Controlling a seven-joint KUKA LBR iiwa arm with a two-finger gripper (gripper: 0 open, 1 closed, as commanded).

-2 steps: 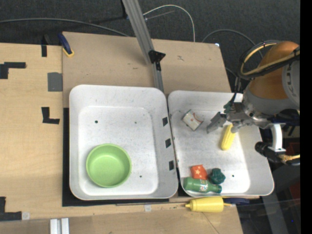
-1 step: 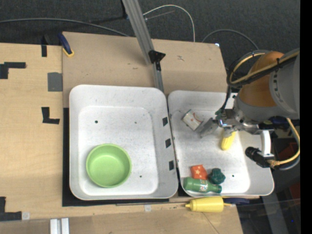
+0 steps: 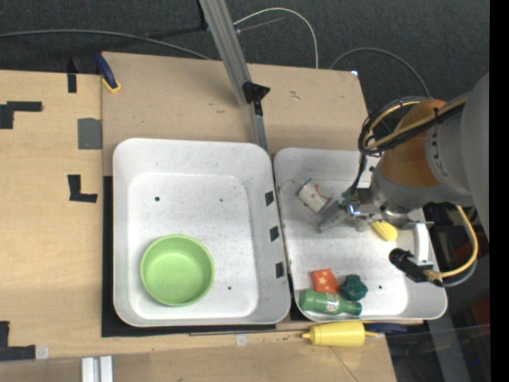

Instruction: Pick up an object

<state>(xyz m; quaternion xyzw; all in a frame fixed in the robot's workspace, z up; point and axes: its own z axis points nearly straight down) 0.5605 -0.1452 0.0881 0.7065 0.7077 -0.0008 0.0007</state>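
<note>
The tool is down inside the right bin, near the middle of its floor, and a small grey and white object lies just beside it on the side toward the left bin. That object is the likeliest target: it sits up and to the left of the tool tip, touching it or very nearly so, with its long axis running at a slant from upper left to lower right, roughly in line with the tool's reach. Whether the tool is apart, together or clamped on the object I cannot tell (dark metal and shadow merge there).

A small yellow piece lies just on the other side of the tool, under the wrist. Along the right bin's near wall sit an orange block, a dark green lump and a green bottle lying on its side, all close together and well apart from the tool. The left bin holds a green bowl, upright, in its near left corner. A yellow bottle lies on the bench just outside the right bin's near edge.
</note>
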